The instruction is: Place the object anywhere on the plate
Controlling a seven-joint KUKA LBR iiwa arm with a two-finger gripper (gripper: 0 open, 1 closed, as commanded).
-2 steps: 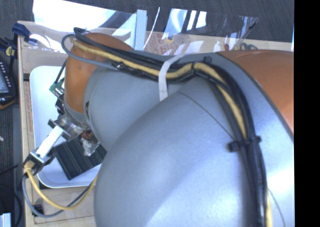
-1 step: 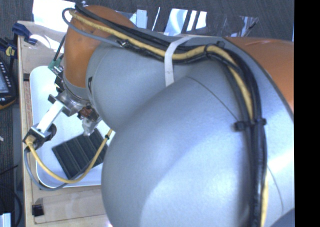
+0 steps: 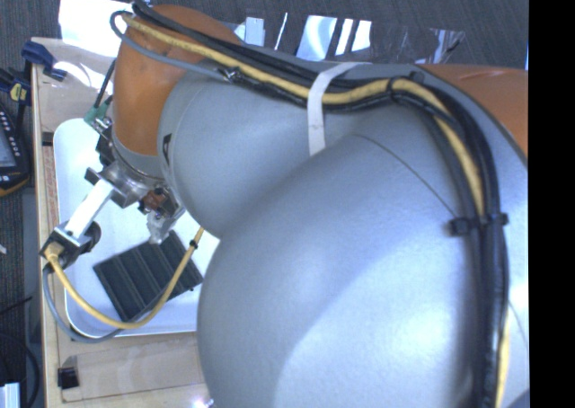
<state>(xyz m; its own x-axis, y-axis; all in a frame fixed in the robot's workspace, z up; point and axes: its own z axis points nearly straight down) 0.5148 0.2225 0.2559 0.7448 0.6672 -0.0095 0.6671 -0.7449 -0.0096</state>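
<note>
The grey arm (image 3: 359, 244) with its orange band (image 3: 148, 83) covers most of the camera view and hangs over the left white bin (image 3: 67, 159). My gripper (image 3: 154, 217) points down at the bin's near part. Just below it a flat, dark, ribbed rectangular slab (image 3: 144, 282) lies on the bin floor. The gripper's tip stands close above the slab's far edge; whether they touch cannot be told. I see nothing held in the gripper. The arm hides the rest of both bins.
A yellow cable (image 3: 94, 312) loops from the wrist over the bin's near left corner, beside a white bracket (image 3: 79, 222). The wooden bench edge (image 3: 40, 181) runs along the left, with dark tools (image 3: 11, 150) beyond it.
</note>
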